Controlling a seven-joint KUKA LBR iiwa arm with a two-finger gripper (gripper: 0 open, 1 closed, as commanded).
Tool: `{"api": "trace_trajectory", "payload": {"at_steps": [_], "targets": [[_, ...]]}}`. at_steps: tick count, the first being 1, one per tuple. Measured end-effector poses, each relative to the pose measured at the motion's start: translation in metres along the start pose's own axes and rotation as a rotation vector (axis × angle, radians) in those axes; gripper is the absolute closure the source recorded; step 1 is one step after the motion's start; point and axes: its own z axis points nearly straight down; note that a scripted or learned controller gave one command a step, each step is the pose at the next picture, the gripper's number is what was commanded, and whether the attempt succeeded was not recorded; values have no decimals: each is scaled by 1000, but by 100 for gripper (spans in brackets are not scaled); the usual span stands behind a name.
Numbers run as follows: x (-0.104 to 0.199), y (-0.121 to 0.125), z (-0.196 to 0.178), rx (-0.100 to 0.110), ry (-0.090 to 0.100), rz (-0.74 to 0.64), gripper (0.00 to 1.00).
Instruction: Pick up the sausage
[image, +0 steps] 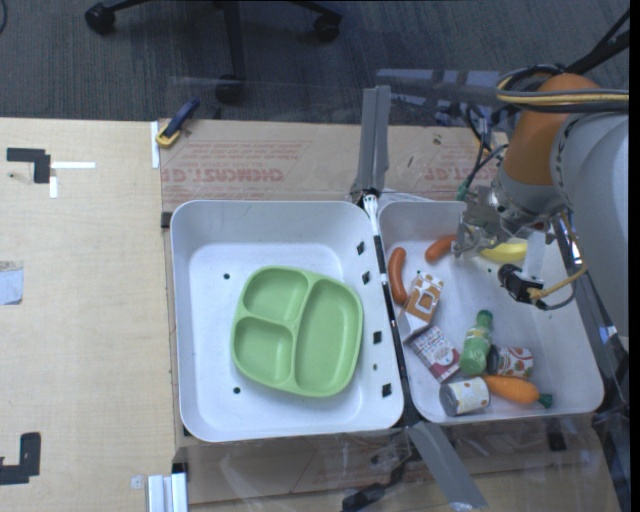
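- Camera view: the sausage (398, 273) lies lengthwise at the left wall of the right bin (590, 350), just beside the divider between the two bins and near a small orange-and-white carton (424, 297).
- The gripper (470, 240) hovers over the upper part of the right bin, well apart from the sausage; whether it is released or clenched cannot be told, and nothing is seen held in it.
- Risk, as a judgement: an orange sausage-like piece (438, 249) and a banana (503, 252) lie nearest the gripper. A descent from here could take one of them instead of the target.
- Risk: the sausage sits tight to the bin wall, so one side of the gripper may strike the rim or divider and push the sausage away.
- Risk: the carton close below it may be nudged or caught together with it.
- Other contents of the right bin: a red-and-white packet (434, 352), a green bottle (477, 343), a tin can (465, 396), a carrot (515, 389).
- The left bin (190, 300) holds a green divided plate (297, 330), clear of the work.
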Motion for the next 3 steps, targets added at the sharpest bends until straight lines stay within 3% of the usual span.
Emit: {"api": "trace_trajectory", "payload": {"at_steps": [1, 2, 3], "targets": [[0, 0, 0, 1, 0, 0, 0], [0, 0, -10, 0, -2, -2, 100], [0, 0, -9, 0, -2, -3, 0]]}}
